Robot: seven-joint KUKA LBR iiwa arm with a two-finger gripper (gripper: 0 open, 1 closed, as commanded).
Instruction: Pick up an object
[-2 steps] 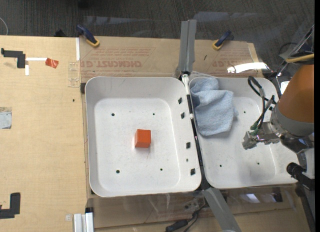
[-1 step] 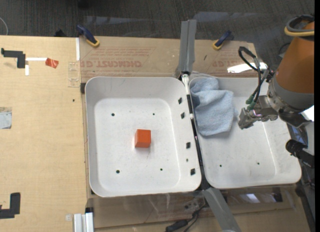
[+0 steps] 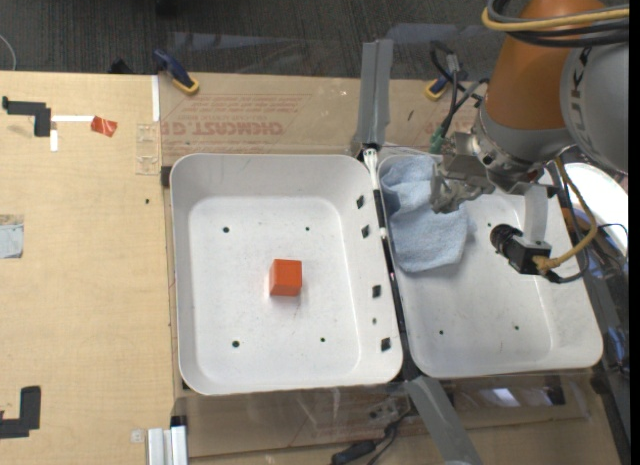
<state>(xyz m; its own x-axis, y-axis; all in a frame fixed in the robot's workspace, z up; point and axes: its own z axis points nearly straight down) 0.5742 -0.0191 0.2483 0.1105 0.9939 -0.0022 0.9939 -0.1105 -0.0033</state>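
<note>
A small red block point(image 3: 286, 278) lies on the floor of the left white bin point(image 3: 200, 353), near its middle. A pale blue cloth point(image 3: 425, 228) lies crumpled in the far left corner of the right white bin point(image 3: 500, 343). My gripper point(image 3: 447, 196) hangs over the cloth's far right part, low and against the fabric. The arm's grey wrist and orange band rise behind it at the upper right and hide the far right part of that bin.
A grey divider point(image 3: 377, 103) runs between the bins at the back. Brown cardboard point(image 3: 250, 118) lies behind the left bin, with a wooden board point(image 3: 70, 283) to its left. Cables and a black fitting point(image 3: 520, 248) hang off the wrist over the right bin.
</note>
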